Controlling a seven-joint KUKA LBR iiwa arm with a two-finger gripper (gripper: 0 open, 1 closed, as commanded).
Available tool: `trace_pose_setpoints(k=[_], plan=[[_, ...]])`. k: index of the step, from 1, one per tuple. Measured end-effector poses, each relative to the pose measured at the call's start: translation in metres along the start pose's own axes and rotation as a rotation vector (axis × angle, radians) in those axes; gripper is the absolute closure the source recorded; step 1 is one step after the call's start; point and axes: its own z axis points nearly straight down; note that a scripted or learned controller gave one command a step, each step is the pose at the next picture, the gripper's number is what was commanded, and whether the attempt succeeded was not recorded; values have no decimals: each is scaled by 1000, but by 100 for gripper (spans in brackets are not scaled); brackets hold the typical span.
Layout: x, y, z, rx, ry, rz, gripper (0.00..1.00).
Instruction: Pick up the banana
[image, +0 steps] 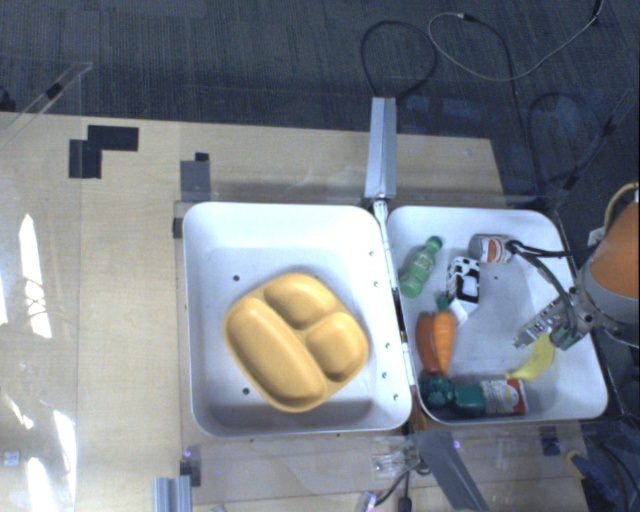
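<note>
Approach step. My end effector (552, 330) is low in the right bin (570, 400), right at the banana's (533, 362) upper end; banana lies by the bin's right wall. Can't tell its state. Next: settle over the banana, confirm grip, lift.

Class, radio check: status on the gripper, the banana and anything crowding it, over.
Gripper low in right bin, at banana's upper end. Banana lying by the right wall, not lifted. Can close beside it.
</note>
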Motion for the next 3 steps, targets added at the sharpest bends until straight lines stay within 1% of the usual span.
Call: trace_pose_setpoints(k=[1,2,3], plan=[[43,35,-80,9,5,526,100],[43,35,-80,9,5,526,0],[21,-8,-5,10,7,277,0]])
